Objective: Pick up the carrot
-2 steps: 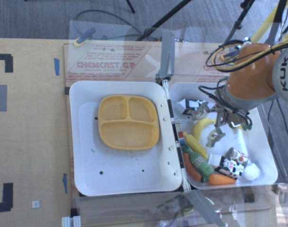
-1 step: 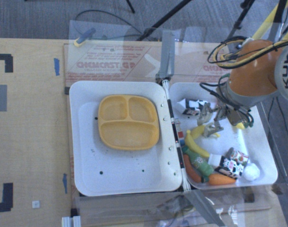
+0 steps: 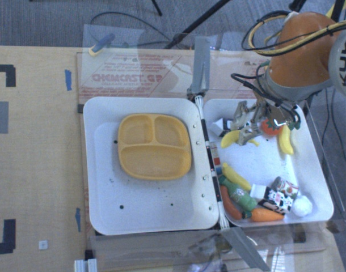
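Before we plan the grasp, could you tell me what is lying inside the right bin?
The right bin holds an orange carrot at its near edge, beside yellow bananas, a cow-patterned toy and other toys. The gripper covers part of the far end.

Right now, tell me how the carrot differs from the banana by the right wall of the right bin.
The carrot is orange and tapered; the banana is yellow and curved. The carrot lies crosswise along the right bin's near edge, crowded against other toys; the banana lies lengthwise near the far end, close beside the gripper. Both rest on the same bin's floor, neither between the gripper's fingers.
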Robot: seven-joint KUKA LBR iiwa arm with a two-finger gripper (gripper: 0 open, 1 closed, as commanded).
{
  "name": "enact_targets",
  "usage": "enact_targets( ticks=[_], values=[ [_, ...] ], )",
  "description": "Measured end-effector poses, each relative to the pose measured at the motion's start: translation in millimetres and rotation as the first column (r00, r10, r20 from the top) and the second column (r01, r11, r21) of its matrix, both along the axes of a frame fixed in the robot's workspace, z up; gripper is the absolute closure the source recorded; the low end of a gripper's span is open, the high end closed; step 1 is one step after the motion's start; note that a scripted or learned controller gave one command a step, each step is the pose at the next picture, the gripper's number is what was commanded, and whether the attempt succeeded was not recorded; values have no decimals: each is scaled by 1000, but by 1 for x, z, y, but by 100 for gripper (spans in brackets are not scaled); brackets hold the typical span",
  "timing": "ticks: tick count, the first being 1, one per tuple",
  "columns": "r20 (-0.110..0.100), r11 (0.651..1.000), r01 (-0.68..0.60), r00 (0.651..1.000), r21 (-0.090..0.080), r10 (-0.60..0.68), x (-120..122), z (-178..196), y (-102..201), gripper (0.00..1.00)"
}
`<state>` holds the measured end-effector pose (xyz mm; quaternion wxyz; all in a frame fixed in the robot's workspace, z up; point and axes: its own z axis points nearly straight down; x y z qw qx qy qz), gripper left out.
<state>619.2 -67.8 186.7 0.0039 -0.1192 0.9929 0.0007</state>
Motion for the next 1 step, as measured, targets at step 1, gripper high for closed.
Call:
enact_targets(
  ticks=[1],
  values=[
    [-3, 895, -446, 895, -2, 446, -23, 1, -56, 100]
  ],
)
